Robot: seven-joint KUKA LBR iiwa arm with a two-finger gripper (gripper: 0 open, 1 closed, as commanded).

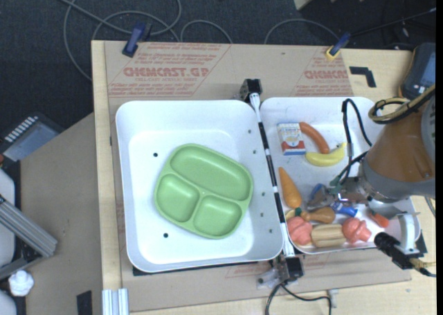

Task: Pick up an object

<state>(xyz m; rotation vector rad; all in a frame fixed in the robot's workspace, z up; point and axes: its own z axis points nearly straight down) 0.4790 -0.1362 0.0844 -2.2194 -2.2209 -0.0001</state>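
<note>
Carrot point(291, 189), banana point(325, 157), sausage point(315, 136), crowding tool point(331, 196)

My wrist and orange band point(400, 151) cover the right part of the right bin point(304, 107); its far wall is hidden beneath me. My gripper point(337, 198) sits low among the toys there, tips too small to resolve. My arm is cut off at the frame's right edge.
</note>
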